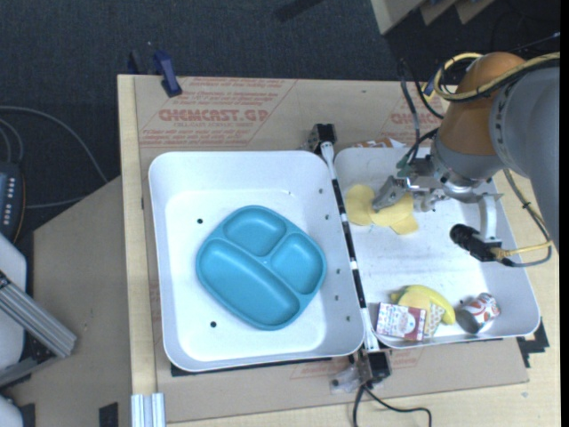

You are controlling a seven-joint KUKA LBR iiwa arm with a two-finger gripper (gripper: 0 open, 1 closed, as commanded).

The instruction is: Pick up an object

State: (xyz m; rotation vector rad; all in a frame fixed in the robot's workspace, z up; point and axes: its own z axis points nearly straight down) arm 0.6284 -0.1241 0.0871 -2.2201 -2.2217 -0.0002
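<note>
A slanted overhead view shows a pale wooden surface (222, 105) printed with red lettering, carrying two shallow white plastic bins side by side.

The left bin (169, 238) holds a blue plastic plate with three compartments (260, 266), lying flat near the middle.

The right bin (507, 265) holds several small things. A pale yellow, soft-looking lumpy object (366, 206) lies in its upper left part, close to the wall shared with the left bin. Along the near edge sit a yellow banana-shaped toy (429, 298), a small red and white packet (402, 321) touching it, and a small silver and red can-like item (478, 311) just to the right.

The grey robot arm with an orange band (484, 105) reaches in from the right side. Its metal two-finger end effector (391, 198) is down over the pale yellow object, at that object's right part (the finger tips blend with the object, so whether they are apart, together, or clamped on it cannot be told). A black cable fitting (471, 241) hangs just below the wrist.
</note>
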